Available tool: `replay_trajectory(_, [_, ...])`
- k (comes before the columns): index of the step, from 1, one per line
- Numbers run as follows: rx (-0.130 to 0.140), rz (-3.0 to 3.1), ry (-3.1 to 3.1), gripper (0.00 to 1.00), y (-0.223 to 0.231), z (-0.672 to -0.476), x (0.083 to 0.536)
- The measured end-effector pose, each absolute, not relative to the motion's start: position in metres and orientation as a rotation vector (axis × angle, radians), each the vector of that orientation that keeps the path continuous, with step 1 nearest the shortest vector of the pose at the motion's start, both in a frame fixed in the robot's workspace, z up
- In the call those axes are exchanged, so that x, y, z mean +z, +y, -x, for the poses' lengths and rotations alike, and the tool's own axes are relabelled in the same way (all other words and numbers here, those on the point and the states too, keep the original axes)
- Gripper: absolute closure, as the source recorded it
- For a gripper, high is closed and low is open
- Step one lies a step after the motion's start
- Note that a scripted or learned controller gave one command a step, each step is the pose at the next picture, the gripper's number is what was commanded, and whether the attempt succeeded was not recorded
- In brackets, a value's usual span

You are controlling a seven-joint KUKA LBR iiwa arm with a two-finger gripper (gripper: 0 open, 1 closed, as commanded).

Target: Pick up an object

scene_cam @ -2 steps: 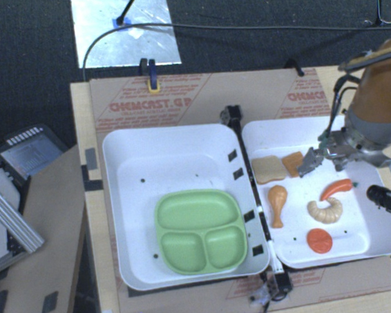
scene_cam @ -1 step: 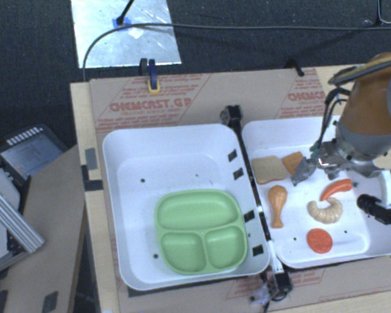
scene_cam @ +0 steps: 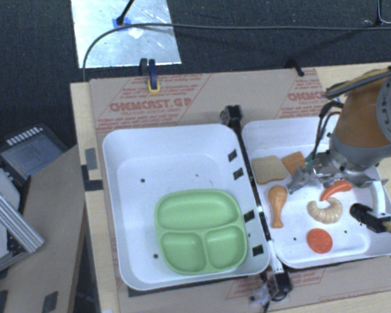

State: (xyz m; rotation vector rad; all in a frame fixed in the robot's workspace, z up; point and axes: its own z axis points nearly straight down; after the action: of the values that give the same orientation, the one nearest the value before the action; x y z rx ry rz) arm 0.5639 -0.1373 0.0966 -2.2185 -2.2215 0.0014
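Observation:
The right bin holds several toy foods: a tan bread slice, an orange-brown cracker, a chicken drumstick, a pale shrimp, a red chili and a red tomato slice. My gripper reaches in from the right and hangs low between the cracker and the shrimp, just right of the bread. Nothing can be seen held in it. The arm's grey body covers the bin's right side.
The left bin holds a green divided plate. A black divider with clips runs between the bins. Cables cross the dark floor behind the bench, and a side table with equipment stands to the left.

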Motion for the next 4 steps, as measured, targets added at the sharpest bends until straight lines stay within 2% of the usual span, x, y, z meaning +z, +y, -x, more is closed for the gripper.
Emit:
replay_trajectory(1, [0.000, 2.219, -2.222, 0.00, -0.137, -0.564, 0.084])
replay_trajectory(2, [-0.003, 2.221, -2.226, 1.00, -0.137, -0.565, 0.096])
replay_trajectory(3, [-0.006, 2.223, -2.230, 1.00, -0.145, -0.574, 0.153])
replay_trajectory(4, [-0.006, 2.224, -2.230, 1.00, -0.155, -0.574, 0.213])
